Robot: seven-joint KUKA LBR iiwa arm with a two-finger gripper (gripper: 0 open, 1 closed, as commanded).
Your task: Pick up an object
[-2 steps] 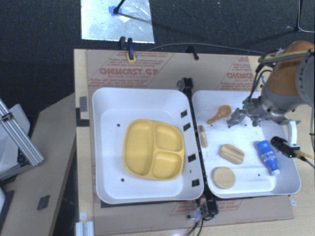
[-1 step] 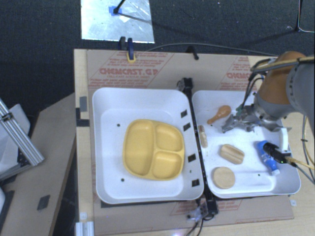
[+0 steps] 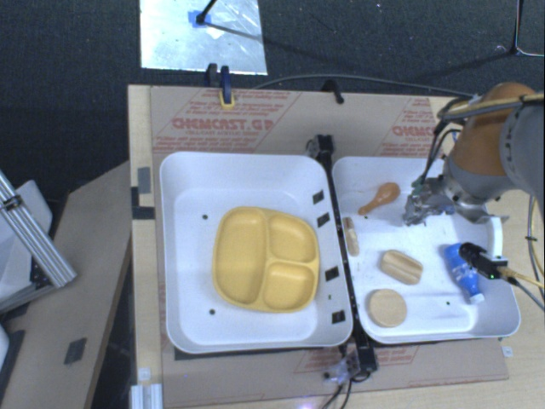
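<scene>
Apparently bare, the gripper (image 3: pixel 423 204) hangs low in the right-hand white bin (image 3: pixel 511 318); whether its digits are apart or together I cannot tell. Just beside it lies a small wooden spoon (image 3: pixel 380 198), likely light, stiff and smooth; the thin handle looks the best hold. Wrist cabling blurs the tips.

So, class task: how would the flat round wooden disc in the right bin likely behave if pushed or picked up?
The wooden disc looks solid, so probably stiff. It lies flat on the right bin, so a push would likely slide it, not roll it. Its low profile may be hard for the claw to pinch.
</scene>
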